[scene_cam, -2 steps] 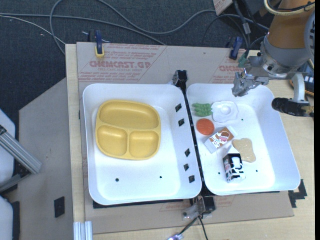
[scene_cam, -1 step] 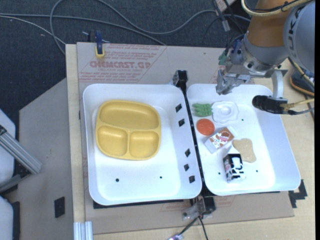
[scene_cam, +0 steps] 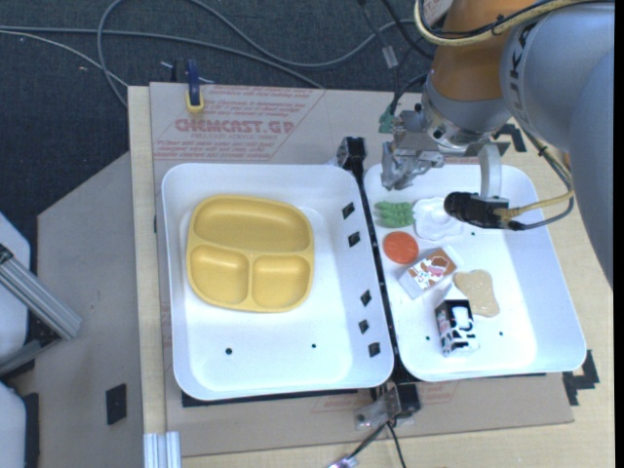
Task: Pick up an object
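Just at six o'clock of the gripper (scene_cam: 400, 175) lies a green object (scene_cam: 394, 212), arm reaching down, grip state indiscernible.

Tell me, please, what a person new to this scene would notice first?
First, the big yellow divided tray lying alone in the left bin. Next, the grey and orange arm reaching in from the right, its gripper above the right bin, where small things cluster: a green piece and an orange disc.

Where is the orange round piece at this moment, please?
The orange round piece lies in the right bin, close to its left wall, just below the green item and above the small red-and-white packet.
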{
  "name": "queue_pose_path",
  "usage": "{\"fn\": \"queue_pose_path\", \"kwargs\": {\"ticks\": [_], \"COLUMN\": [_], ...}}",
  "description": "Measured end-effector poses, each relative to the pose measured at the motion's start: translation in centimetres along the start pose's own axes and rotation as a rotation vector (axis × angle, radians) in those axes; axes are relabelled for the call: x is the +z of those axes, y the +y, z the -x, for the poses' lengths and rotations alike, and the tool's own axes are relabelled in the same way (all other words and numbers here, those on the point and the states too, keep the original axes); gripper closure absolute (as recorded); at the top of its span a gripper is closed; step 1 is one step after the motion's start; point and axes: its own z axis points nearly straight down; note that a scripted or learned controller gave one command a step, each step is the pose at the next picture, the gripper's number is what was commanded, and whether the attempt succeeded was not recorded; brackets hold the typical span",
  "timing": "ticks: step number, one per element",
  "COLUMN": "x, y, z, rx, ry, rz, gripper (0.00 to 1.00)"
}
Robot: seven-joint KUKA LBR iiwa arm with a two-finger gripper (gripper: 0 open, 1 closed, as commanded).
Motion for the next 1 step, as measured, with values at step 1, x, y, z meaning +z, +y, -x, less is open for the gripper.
{"fn": "queue_pose_path", "kwargs": {"ticks": [1], "x": [1.18], "y": [0.30], "z": [-5.15], "rx": [0.000], "ry": [0.000], "rz": [0.000], "gripper": [1.00]}}
